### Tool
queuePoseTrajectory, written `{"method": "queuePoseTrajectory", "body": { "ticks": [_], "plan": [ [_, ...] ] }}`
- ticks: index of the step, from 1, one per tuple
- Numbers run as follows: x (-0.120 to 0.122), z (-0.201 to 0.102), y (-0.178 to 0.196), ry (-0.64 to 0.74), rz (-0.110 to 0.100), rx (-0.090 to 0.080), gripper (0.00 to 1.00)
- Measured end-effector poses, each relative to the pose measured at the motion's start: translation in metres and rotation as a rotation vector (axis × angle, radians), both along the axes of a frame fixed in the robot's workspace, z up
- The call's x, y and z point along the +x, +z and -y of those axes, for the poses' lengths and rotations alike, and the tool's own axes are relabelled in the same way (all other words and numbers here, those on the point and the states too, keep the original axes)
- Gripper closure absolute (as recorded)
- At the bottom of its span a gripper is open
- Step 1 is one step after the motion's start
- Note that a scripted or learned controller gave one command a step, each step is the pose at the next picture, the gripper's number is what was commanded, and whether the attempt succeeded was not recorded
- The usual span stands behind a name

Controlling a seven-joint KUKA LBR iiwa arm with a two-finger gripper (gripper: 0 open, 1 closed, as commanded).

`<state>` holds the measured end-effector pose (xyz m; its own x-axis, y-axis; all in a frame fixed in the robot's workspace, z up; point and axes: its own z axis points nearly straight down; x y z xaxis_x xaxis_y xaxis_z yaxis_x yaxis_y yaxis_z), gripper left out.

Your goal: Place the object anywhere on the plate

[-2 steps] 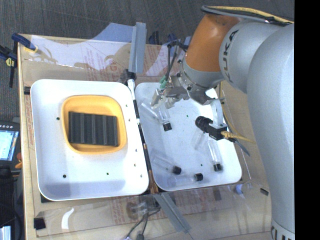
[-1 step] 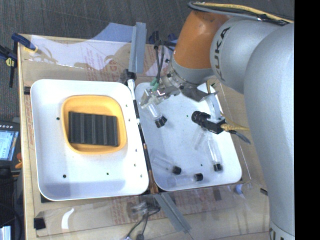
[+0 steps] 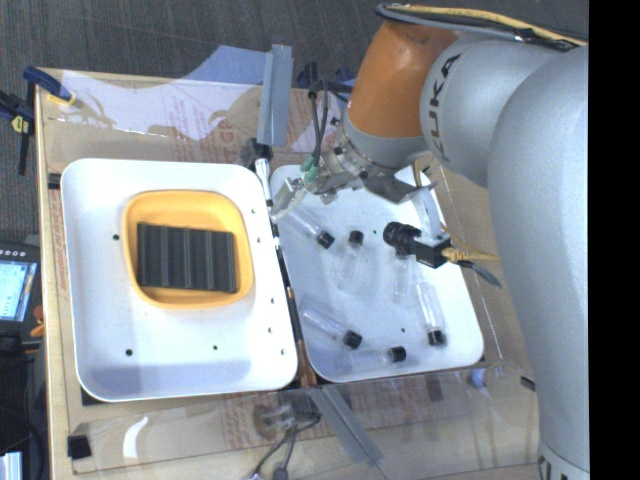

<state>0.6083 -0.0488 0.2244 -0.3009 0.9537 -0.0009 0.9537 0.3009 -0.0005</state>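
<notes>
Fingers: I cannot tell their state, gripper point(image 3: 305, 183) low at right bin's point(image 3: 470, 340) far-left corner | vials point(image 3: 428, 313) loose in that bin, for picking | plate point(image 3: 187, 246) waits in left bin point(image 3: 90, 298)

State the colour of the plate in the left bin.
The plate has a yellow-orange rim with a dark grey ribbed centre, seen in the camera view.

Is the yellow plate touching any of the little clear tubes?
Apart. The camera view shows the yellow plate in the left bin; the clear tubes lie in the right bin.
</notes>
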Motion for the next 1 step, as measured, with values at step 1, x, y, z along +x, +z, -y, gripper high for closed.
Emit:
{"method": "queuePoseTrajectory", "body": {
  "ticks": [1],
  "plan": [
    [0.0264, -0.0334, -0.0336, 0.015, -0.001, -0.001, 0.0]
  ]
}}
